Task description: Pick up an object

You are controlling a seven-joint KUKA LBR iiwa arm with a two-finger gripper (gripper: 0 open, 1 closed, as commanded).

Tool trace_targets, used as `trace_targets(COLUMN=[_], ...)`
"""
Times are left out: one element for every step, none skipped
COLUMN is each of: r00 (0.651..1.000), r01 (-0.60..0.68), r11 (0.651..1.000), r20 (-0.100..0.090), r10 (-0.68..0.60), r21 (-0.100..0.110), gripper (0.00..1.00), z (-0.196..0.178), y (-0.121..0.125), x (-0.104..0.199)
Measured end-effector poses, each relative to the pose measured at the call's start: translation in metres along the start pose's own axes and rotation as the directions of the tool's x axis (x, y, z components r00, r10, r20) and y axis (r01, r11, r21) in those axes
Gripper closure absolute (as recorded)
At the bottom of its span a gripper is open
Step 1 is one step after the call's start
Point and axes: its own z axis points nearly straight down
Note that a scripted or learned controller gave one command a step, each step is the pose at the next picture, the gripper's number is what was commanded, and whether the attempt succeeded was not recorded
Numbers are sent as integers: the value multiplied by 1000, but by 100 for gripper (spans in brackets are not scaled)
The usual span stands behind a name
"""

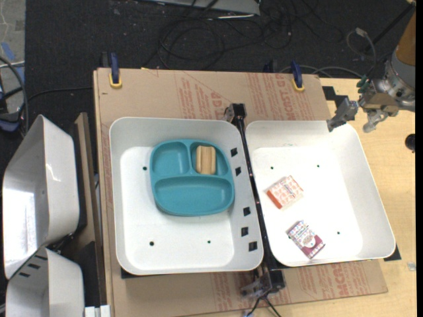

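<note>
Packets [285, 192] | right bin [344, 144] floor | well apart from fingers [341, 117]

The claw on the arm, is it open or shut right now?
Open. The claw hangs over the right bin's far right corner with its two fingers spread apart and nothing between them.
</note>
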Motion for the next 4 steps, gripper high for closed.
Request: trace_targets(r00=[1000,1000,1000,1000], r01=[1,0,-2,-1], r11=[1000,1000,1000,1000], r20=[2,1,0,-1], r10=[-1,0,2,1], r21=[-7,-3,-1,0], gripper=[0,0,0,0], z=[-4,39,102,161], y=[1,1,2,-7], x=[0,1,-4,2])
